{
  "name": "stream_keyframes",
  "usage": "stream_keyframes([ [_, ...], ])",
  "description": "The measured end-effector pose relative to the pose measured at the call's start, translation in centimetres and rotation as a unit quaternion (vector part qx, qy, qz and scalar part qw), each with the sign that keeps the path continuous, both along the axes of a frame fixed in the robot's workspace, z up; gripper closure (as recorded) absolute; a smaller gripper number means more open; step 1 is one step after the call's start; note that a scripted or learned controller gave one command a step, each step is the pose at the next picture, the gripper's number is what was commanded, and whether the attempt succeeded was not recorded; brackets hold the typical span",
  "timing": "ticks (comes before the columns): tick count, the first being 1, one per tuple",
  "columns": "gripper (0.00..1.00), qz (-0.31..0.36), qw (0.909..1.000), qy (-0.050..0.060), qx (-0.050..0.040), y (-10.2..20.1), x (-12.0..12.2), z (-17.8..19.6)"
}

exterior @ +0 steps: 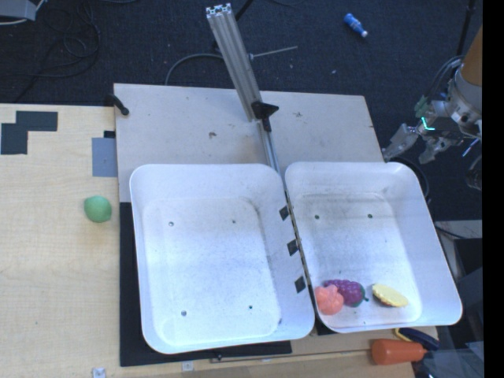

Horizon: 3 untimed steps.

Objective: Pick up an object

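The gripper hangs at the right edge of the scene, above the dark floor just beyond the far right corner of the right bin, with the arm's wrist and its orange band rising out of view above it. Its two fingers are spread apart, and nothing lies between them; they touch no object and no bin. The things to pick lie together in the near part of the right bin: an orange-pink lumpy toy touching a purple grape cluster, and a yellow flat piece just beside them to the right. The left bin sits beside it, the two rims meeting along a row of black clips. Both bins rest on a pale grey board, from which a slanted aluminium rail rises at the back. To the left is a light wooden tabletop bearing a green ball and dark rectangular patches. An orange object lies at the near right, outside the bins. The floor behind is dark carpet with cables and a small blue item.
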State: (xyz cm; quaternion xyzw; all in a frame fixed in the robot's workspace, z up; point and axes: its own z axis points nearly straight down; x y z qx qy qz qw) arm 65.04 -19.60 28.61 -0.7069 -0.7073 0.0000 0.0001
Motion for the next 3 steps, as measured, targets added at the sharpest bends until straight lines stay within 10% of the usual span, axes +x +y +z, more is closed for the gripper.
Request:
stream_keyframes([
  [1, 0.0, 0.0, 1.0, 0.0, 0.0, 0.0, 0.0, 0.0],
  [3, 0.0, 0.0, 1.0, 0.003, 0.0007, 0.8, -0.1, -12.3],
])
